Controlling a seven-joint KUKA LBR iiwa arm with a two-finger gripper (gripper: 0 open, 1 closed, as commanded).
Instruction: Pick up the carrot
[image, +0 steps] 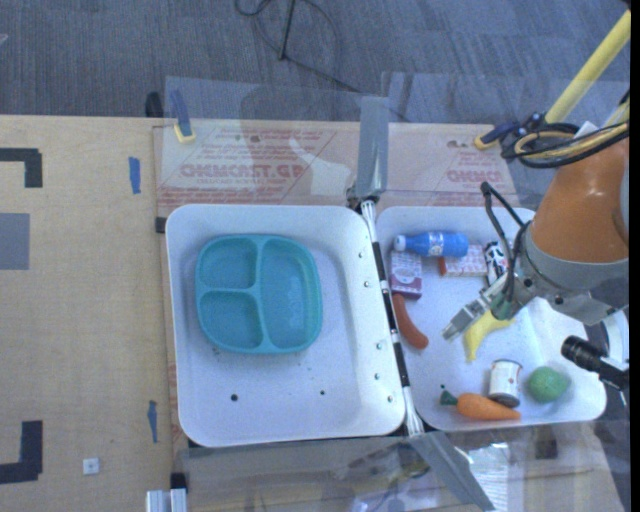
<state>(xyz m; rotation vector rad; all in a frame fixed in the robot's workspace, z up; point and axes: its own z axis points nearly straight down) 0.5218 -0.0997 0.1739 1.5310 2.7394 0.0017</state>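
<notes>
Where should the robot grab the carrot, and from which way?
I'd grab the carrot around its thick orange middle, coming straight down from above. It lies flat near the front wall of the right bin, long side left to right, so the pincer should close across its narrow width. The small can stands right behind it, so watch that side.

Two white bins: the left bin (190, 400) and the right bin (440, 370); one teal divided plate (258, 294); one carrot (480, 405); one banana (478, 335); one green ball (547, 384); one blue bottle (432, 243); one sausage (408, 324); one small can (504, 379); one reddish packet (405, 273).
</notes>
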